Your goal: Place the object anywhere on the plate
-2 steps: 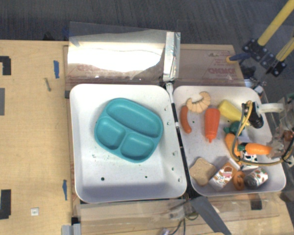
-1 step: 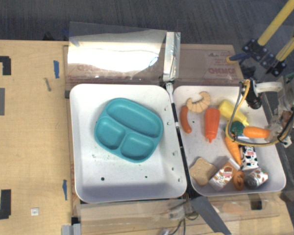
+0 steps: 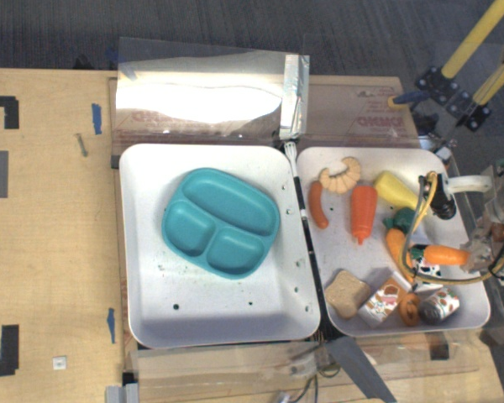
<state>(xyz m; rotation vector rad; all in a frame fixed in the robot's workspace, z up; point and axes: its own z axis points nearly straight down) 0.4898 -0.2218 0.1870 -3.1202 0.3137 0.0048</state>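
Note:
A teal plate point(image 3: 221, 222) with three compartments lies in the left white bin point(image 3: 151, 309) and has nothing on it. The right white bin point(image 3: 479, 309) holds several toy foods: a tan croissant point(image 3: 341, 175), a brown sausage point(image 3: 317, 204), an orange-red carrot point(image 3: 363, 212), a yellow piece point(image 3: 395, 190) and a slice of bread point(image 3: 346, 293). My gripper point(image 3: 418, 265) is down in the right bin near its right side, among an orange piece point(image 3: 394, 245) and a green piece point(image 3: 399, 221). Cables and the wrist hide what lies under it.
Small items sit along the right bin's front edge: a printed carton point(image 3: 381, 303), a brown piece point(image 3: 410, 310) and a grey can point(image 3: 438, 308). A shiny foil sheet point(image 3: 202, 99) lies behind the left bin. Yellow struts point(image 3: 479, 32) stand at the back right.

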